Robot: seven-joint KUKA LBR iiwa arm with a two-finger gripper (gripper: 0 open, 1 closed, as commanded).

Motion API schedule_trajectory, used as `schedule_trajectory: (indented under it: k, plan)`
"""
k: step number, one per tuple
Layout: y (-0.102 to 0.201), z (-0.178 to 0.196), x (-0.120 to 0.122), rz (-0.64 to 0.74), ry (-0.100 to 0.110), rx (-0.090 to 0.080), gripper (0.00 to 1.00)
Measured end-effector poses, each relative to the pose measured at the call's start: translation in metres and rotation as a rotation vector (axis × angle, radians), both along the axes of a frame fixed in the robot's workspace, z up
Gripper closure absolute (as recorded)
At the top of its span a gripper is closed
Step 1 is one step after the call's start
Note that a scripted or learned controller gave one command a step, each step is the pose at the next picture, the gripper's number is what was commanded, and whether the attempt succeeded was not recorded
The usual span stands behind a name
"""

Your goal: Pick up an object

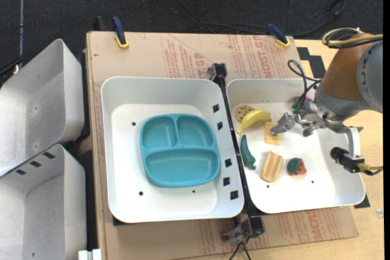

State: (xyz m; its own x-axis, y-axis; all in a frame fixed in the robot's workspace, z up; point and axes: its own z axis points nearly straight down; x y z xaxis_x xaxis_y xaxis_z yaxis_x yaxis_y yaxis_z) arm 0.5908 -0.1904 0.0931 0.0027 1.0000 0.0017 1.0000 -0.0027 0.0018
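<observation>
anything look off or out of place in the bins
Nothing stands out. The blue divided plate lies flat in the left bin. The banana, green pepper, bread roll and strawberry lie loose in the right bin, none spilled.

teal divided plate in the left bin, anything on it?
Empty. All three compartments of the teal plate show bare; the toy food lies in the right bin.

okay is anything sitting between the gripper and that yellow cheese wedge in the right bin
Nothing visible does. The gripper hangs right over the upper edge of the yellow cheese wedge in the right bin. The banana lies just beside the wedge, on its far side from the arm.
</observation>
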Motion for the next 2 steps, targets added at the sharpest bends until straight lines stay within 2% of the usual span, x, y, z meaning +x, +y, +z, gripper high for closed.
schedule_trajectory:
  k: [1,2]
  plan:
    - [0.001,0.015,0.003,0.002,-0.009,-0.001,1.00]
    - [0.003,0.077,0.001,0.005,-0.004,-0.004,1.00]
